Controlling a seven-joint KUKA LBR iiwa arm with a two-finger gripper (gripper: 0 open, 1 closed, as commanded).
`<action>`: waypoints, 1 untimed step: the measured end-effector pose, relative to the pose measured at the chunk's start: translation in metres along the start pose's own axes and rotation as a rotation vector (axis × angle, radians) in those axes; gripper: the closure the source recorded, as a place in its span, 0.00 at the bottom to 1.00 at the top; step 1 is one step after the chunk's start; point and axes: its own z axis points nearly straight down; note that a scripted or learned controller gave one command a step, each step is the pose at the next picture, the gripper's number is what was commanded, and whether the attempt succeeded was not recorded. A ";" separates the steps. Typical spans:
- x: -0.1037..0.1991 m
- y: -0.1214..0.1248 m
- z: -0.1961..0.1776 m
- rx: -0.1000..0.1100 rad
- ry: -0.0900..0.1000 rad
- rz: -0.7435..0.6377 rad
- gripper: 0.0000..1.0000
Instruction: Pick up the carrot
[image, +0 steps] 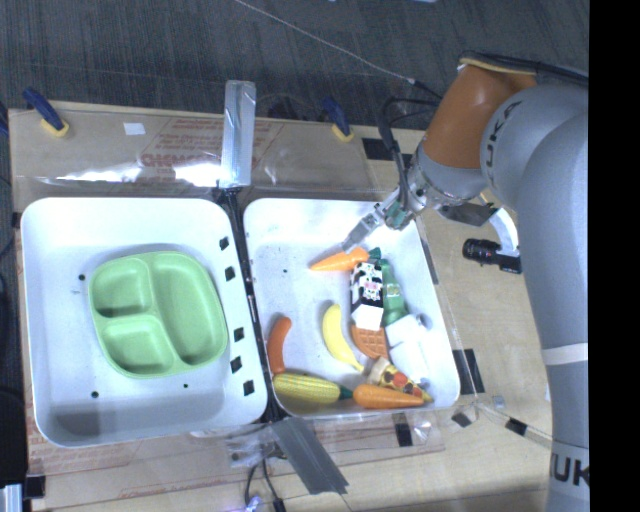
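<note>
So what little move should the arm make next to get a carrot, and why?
Probably a short drop down and slightly left onto the carrot lying near the top of the right bin. The gripper hangs just above that carrot's thick end, apart from it, with nothing held. A second carrot lies at the bin's bottom edge, farther away and crowded by other toys.

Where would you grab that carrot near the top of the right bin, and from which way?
Probably across the thick middle of the carrot, coming straight down from above. It lies flat, tip pointing left, with bare bin floor above and below it. Its right end touches the milk carton, so fingers fit better mid-body. The gripper hovers close over that end.
</note>
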 end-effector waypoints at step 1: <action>0.004 0.004 0.080 0.007 0.009 -0.031 0.00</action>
